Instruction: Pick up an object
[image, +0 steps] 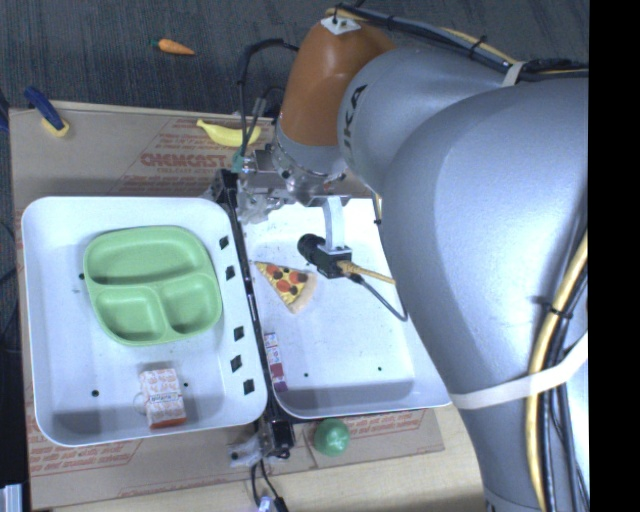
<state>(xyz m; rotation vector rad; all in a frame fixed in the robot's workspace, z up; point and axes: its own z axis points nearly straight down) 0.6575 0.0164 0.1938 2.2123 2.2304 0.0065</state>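
Flat toy pizza slice with red toppings (287, 284) lies by white right bin's (345, 392) left wall, tip toward front edge. Light green three-compartment plastic tray (152, 284) mid left bin (48, 330); small orange-white carton (162, 396) near its front edge.

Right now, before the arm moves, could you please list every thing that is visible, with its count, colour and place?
shallow white plastic bins: 2, white, side by side on brown cardboard
divided plastic tray: 1, light green, left bin
small carton: 1, white and red, left bin, front
toy pizza slice: 1, yellow and red, right bin
toy banana: 1, yellow, cardboard behind bins
round ball: 1, green, cardboard before right bin
carrot-shaped toy: 1, orange, dark floor beyond
oblong thing: 1, blue, far left corner
robot arm: 1, grey, orange band, from right
claw: 1, metal, above bins' far divide
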